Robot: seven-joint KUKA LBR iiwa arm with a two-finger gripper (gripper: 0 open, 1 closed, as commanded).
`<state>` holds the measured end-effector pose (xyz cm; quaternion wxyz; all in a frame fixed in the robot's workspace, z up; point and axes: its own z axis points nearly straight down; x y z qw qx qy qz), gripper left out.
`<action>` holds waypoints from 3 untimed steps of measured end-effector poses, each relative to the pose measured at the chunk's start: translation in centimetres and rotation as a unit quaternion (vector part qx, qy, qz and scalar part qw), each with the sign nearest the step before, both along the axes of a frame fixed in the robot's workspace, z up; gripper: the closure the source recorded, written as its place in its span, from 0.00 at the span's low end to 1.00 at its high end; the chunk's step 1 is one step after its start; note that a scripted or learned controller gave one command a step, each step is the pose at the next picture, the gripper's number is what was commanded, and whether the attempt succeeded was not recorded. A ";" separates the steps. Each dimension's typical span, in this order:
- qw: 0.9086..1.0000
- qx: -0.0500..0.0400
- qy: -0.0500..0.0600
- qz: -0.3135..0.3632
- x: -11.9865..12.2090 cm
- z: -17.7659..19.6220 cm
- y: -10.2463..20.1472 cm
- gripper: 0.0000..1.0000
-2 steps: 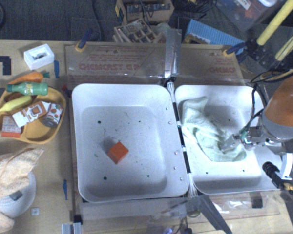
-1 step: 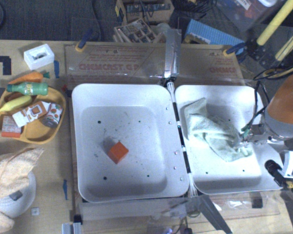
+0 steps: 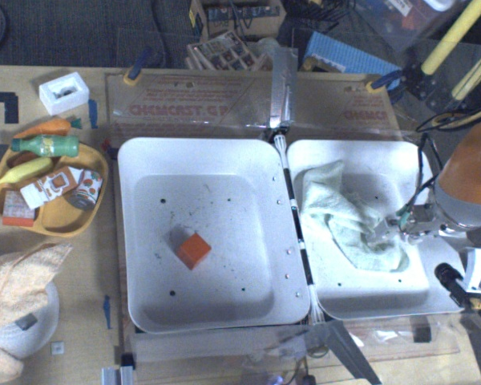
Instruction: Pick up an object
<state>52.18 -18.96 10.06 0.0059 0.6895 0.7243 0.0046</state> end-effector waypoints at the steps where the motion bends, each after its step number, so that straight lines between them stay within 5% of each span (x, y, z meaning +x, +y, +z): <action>1: 0.999 -0.003 0.001 0.040 1.3 -1.0 1.8 0.00; 2: 0.999 -0.002 -0.001 0.039 1.4 0.0 1.7 1.00; 3: 0.999 -0.002 -0.001 0.039 1.4 0.0 1.7 0.00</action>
